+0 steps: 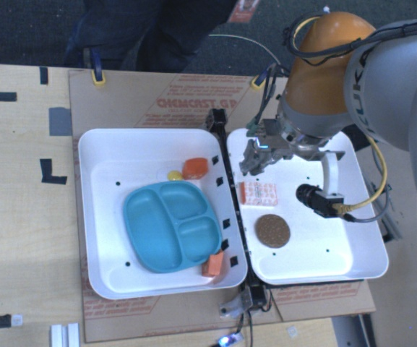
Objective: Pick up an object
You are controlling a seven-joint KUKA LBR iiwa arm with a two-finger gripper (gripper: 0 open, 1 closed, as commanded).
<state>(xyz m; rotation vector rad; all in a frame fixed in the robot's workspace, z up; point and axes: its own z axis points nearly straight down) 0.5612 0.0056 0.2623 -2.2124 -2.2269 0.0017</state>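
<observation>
My fingers (255, 159) hang over the far left corner of the right bin (367, 266), close beside the divider where the two bins meet. Whether they stand wide or narrow I cannot tell; they are a dark blur under my wrist, and nothing shows between them.

Nearest to me is the small red-and-white packet (258, 192), lying flat just below my fingers. Beyond it sits the brown round disc (273, 231), also flat. The left bin (92, 194) holds the blue divided tray (170, 224), an orange piece (195, 168) with a small yellow thing (174, 175) beside it, and another orange piece (212, 265) at the near edge.

My worry is the packet's flatness: I judge my fingers may close above it or skid across it and come up bare. It also lies near the bin wall, so one finger could strike the rim and push me off line. The disc offers the same thin profile.
</observation>
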